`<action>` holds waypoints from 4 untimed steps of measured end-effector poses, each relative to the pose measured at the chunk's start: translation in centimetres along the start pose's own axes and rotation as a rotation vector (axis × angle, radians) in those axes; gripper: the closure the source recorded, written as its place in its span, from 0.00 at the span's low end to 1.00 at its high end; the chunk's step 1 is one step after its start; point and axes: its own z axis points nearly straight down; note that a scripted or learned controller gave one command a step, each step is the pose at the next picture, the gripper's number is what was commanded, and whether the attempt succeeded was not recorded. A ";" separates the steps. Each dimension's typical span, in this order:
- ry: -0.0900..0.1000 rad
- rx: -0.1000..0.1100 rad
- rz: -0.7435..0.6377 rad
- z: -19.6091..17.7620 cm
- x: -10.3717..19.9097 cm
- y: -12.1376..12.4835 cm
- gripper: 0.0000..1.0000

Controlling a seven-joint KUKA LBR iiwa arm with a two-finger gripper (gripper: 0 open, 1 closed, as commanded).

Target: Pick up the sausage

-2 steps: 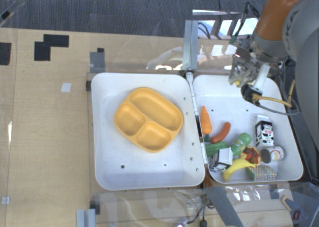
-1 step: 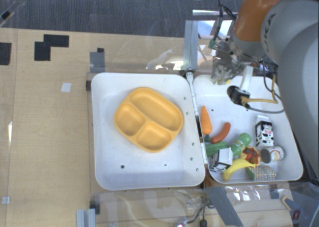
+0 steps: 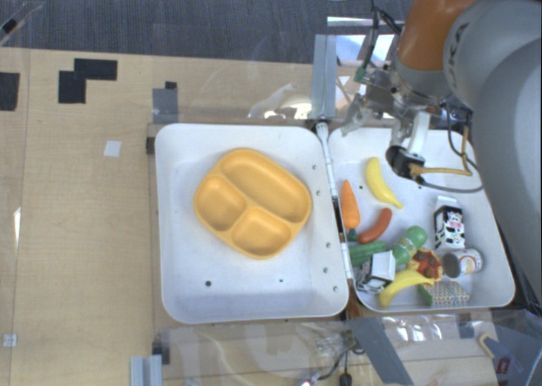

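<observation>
The sausage (image 3: pixel 375 225) is a short reddish-orange link lying at a slant in the middle of the right bin (image 3: pixel 491 206). An orange carrot (image 3: pixel 349 204) lies just to its left and a yellow banana (image 3: pixel 381 183) just beyond it. My gripper (image 3: pixel 359 116) hangs over the far left corner of the right bin, well beyond the sausage and apart from it. Nothing shows in its grasp. The grey arm with its orange band covers the bin's far right part.
The left bin (image 3: pixel 186 291) bears a yellow divided plate (image 3: pixel 252 201). Near the sausage lie green vegetables (image 3: pixel 368 250), a second banana (image 3: pixel 405 284), a cow-print carton (image 3: pixel 450 226), a small can (image 3: pixel 468 261) and other toys crowded toward the near edge.
</observation>
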 end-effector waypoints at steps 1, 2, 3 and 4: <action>0.000 0.001 -0.191 2.4 -0.8 -7.1 0.00; 0.000 -0.001 0.339 -3.0 -3.2 -7.0 0.00; -0.001 0.003 0.293 8.5 -9.7 -7.9 0.00; 0.001 -0.001 0.292 7.4 -9.6 -7.7 1.00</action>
